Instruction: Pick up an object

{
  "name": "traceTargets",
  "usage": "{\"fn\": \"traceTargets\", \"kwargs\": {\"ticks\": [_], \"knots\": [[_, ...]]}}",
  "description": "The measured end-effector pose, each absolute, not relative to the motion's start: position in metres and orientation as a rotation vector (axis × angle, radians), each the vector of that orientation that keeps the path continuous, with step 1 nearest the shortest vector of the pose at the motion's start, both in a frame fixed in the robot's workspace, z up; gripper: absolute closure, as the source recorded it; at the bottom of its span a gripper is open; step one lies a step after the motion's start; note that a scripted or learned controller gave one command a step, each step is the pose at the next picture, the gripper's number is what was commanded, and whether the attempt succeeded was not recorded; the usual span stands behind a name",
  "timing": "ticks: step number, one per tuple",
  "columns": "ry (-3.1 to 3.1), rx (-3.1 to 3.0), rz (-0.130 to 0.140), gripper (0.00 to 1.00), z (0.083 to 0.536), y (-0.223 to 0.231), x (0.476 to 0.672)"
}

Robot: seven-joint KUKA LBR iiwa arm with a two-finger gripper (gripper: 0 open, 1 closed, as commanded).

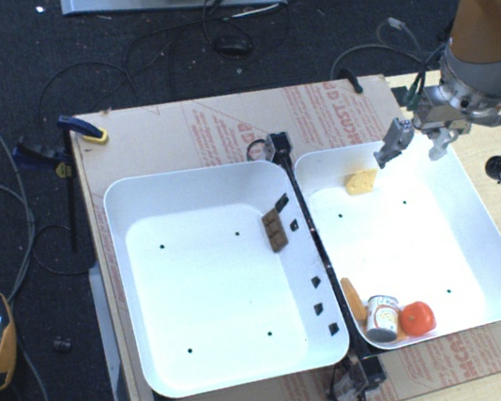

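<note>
The grey arm with its orange band is reaching in from the right, and its hand (412,145) is hanging over the far edge of the right bin (484,232), its two fingers spread apart with nothing between them. Just to the left of the nearer finger, a pale yellow chunk (361,183) is lying on the floor of that bin, close to the hand but not touching it. In the near corner of the same bin, an orange carrot-like stick (352,298) is leaning along the left wall, a small can (380,317) is lying beside it, and a red tomato (418,318) is resting against the can. In the left bin (151,288), a brown chocolate-bar piece (275,231) is sitting by the right wall. Both bins are resting side by side on a cardboard-covered counter (219,124), with cables trailing on the dark floor beyond.
</note>
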State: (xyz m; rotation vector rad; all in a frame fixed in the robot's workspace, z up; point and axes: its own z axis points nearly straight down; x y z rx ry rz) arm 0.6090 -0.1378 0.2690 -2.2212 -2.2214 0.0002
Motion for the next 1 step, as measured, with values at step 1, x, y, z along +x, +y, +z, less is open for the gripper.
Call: {"fn": "traceTargets", "kwargs": {"ticks": [1], "knots": [[-2.222, -2.221, 0.001, 0.0, 0.2513, -0.1576, 0.6569]]}}
